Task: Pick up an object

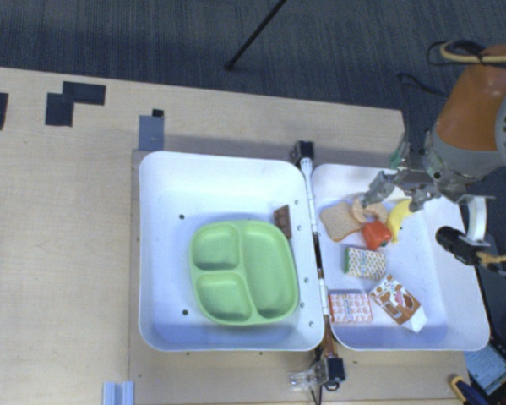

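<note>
- Fingers (380, 189) of the gripper (397, 192) were spread apart, one toward the bin's middle and one (420, 198) toward its right side, with nothing seen clamped between them; whether a tip touched anything below could not be told.
- Just beneath them, in the far part of the right bin (457, 335), lay a tight cluster: a tan slice of toy bread (338, 220), a small pale piece (360, 207) touching it, a red toy (376, 235) and a yellow banana-like toy (398, 217) beside the red one.
- Nearer the front edge of that bin sat a speckled green-and-white packet (366, 263), then a red-and-white packet (350, 307) close to the left wall, and a brown, red and white packet (396, 301) tilted beside it; print on all three was too small to read.
- Open white floor remained along the right wall of the right bin and across its front right corner.
- Above the gripper rose the grey wrist with the orange band (470, 103), entering over the bin's far right corner; a black cable loop (462, 242) hung by the right wall.
- Left bin (162, 235) held a green divided plate (243, 271) with three compartments, set toward the front and right, and a small brown piece (282, 216) against the shared wall; bare floor lay along its far and left edges.
- Both bins rested on the pale bench (56, 255), which carried black marks (72, 103) near its far left corner.
</note>
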